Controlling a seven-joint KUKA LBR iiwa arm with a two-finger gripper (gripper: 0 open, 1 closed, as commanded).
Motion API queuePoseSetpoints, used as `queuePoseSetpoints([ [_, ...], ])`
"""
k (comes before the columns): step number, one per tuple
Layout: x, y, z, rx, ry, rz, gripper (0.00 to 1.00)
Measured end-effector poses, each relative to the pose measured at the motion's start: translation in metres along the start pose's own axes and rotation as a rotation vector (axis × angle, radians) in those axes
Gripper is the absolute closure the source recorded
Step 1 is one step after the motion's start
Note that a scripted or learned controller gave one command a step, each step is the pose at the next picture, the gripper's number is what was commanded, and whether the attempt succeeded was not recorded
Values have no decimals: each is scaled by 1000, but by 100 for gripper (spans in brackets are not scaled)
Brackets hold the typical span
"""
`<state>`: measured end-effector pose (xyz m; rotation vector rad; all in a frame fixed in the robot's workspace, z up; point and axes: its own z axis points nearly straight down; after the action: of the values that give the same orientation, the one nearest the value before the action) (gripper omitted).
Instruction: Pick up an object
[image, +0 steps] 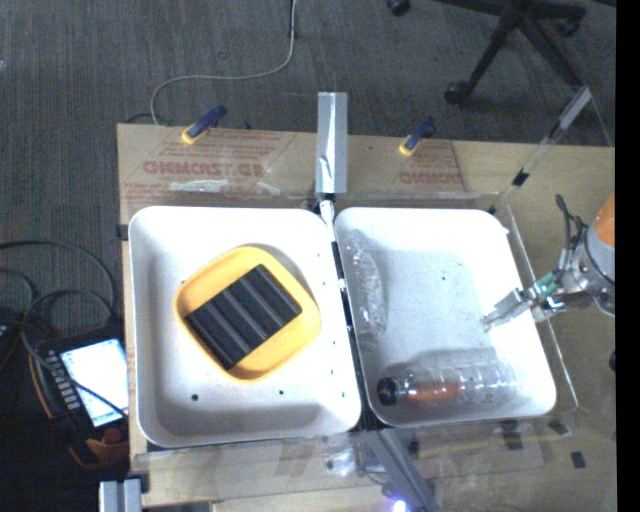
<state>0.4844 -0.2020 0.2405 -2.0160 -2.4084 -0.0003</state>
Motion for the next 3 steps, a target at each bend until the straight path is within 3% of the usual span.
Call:
queuePoseSetpoints([
  [1, 77, 13, 102, 2, 2, 43, 0],
  [2, 74, 78, 69, 2, -2, 247, 0],
  [3, 74, 78, 60, 4, -4, 246, 100],
])
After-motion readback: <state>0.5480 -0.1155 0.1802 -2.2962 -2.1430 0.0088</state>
